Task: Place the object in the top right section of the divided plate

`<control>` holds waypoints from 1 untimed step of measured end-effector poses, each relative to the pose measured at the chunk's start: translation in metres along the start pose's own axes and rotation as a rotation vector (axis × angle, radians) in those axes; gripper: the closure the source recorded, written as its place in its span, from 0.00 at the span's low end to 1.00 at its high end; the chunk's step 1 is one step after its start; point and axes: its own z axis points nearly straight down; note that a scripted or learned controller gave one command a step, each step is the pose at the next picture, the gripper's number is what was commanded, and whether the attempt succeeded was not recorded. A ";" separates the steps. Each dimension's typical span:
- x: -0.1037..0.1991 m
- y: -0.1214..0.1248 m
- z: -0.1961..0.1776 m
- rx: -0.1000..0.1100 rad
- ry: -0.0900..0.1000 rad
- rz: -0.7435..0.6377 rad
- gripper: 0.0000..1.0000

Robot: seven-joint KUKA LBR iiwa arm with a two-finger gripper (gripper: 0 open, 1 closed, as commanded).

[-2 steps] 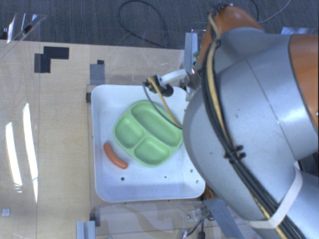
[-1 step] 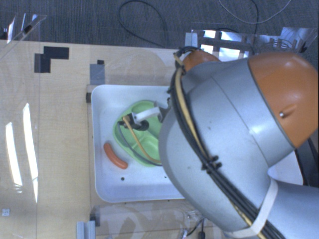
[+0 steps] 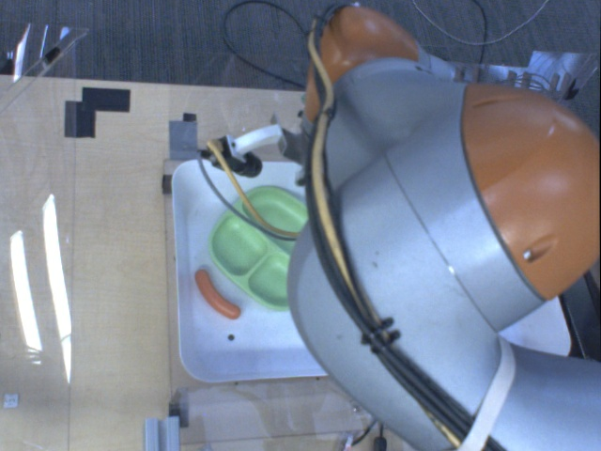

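Just left of the pale green divided plastic plate (image 3: 255, 247), we are seeing the small orange sausage-shaped object (image 3: 217, 294) lying loose; the claw's state we cannot tell, so we are advising a centred grasp first.

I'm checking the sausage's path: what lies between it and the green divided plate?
In the camera view, just a narrow strip of bare white bin floor separates the sausage from the green divided plate; they lie apart.

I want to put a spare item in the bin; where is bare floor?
Bare floor lies between the white bin's left wall and the green divided plate, and below the orange sausage toward the bottom edge. The right is crowded by the arm.
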 end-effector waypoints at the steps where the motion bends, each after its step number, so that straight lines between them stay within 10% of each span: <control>1: -0.093 -0.051 0.048 0.004 -0.009 0.011 0.00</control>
